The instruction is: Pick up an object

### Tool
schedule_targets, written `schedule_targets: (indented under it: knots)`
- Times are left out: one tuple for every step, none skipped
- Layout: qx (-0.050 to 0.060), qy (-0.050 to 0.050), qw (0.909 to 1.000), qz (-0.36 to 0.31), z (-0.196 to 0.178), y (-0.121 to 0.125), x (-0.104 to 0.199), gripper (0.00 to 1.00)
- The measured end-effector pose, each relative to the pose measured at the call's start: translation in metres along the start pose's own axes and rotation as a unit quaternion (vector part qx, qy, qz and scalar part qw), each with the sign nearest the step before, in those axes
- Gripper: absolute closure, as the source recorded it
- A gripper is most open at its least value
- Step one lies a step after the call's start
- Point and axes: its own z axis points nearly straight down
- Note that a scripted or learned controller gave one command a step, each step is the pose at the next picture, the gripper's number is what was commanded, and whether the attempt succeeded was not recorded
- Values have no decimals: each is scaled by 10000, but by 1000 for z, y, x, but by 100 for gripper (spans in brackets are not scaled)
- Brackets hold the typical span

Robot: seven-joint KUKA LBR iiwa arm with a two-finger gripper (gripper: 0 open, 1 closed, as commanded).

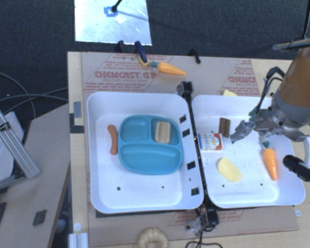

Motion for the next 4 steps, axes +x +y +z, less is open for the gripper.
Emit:
schedule_targets:
  knots:
    - [-51,-6,10000,-9,-5,2,0,0]
    - [-32,-1,10000,-5,40,8,5,0]
    - [-28,-1,10000,-1,82,8,7,0]
    - [-23,0,10000,4,127,4,1,0]
